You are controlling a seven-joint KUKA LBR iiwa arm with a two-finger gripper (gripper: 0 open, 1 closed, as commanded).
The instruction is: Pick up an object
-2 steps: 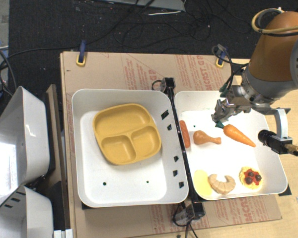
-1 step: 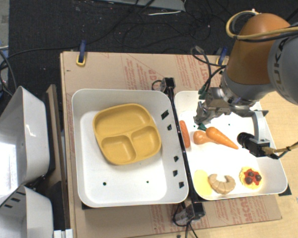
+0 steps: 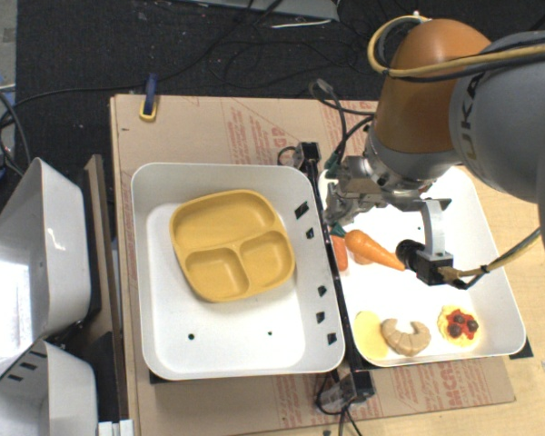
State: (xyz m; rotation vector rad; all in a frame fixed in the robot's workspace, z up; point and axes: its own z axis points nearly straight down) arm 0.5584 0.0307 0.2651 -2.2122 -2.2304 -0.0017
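Lying in the right bin (image 3: 501, 309), toward its left side, is a carrot (image 3: 374, 249). Its thick end points left and far, and its tip tapers right and nearer. Just left of it, against the bin's left wall, sits a small orange piece (image 3: 339, 255).

The gripper (image 3: 342, 214) hangs just beyond the carrot's thick end, on the far-left side and close to the wall between the two bins. Nothing can be seen in its grasp. Whether it is open or closed cannot be told from this slant, and it is just as unclear whether it touches the carrot — the two look very close. Above it the arm (image 3: 490, 107), grey with its orange band, comes in from the right and covers the far part of the bin.

Along the near edge of the same bin lie three more things in a row: a pale yellow disc (image 3: 367, 331), a croissant-like pastry (image 3: 408, 337) touching or overlapping it on the right, and a small tart (image 3: 460, 324) with red and dark berries further right, apart from the pastry.

The left bin (image 3: 227, 339) holds a yellow divided plate (image 3: 232, 243), flat and turned at a slight angle, in its far half.

Both bins rest on a brown board (image 3: 245, 125) — dark floor with cables lies beyond it.
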